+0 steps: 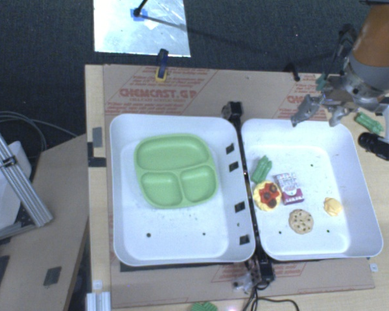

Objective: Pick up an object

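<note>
My gripper (319, 113) hangs above the far rim of the right bin (356, 167), its two grey fingers spread apart with nothing between them. In that bin lie a green pickle-shaped piece (261, 168), a round yellow pizza toy with red and black toppings (267, 195), a small pink-and-white packet (289, 188), a brown cookie (301, 221) and a small yellow lump (332, 206). All of them sit well below and in front of the gripper, none touching it.
The left bin (123, 238) holds a green three-compartment plate (176, 170). A black hinge strip (241, 173) runs between the bins. A shiny foil sheet (141, 18) lies beyond the bench on the dark floor. Metal framing (13, 180) stands at the left.
</note>
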Motion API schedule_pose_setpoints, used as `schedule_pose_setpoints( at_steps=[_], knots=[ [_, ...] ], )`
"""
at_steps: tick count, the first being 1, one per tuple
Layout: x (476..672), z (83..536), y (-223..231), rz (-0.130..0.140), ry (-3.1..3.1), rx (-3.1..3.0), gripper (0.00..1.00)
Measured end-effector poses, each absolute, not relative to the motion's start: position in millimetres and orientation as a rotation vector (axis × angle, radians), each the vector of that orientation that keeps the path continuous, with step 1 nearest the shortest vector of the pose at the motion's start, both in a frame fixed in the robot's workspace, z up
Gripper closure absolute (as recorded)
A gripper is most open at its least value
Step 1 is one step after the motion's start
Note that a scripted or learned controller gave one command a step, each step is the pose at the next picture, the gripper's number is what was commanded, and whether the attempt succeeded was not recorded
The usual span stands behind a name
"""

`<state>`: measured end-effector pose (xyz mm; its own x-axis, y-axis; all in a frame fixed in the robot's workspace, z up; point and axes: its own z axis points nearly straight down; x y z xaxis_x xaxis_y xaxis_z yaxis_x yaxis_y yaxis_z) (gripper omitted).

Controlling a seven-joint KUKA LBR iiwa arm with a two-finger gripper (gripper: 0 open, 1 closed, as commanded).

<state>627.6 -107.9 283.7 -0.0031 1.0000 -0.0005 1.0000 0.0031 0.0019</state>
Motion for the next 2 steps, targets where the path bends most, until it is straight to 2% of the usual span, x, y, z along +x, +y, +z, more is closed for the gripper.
schedule_pose_setpoints(
  at_steps=[1, 2],
  knots=[
    [558.3, 173, -91, -0.009, 2.229, 2.228, 0.0],
    [551.0, 101, -126, 0.013, 2.214, 2.206, 0.0]
  ],
)
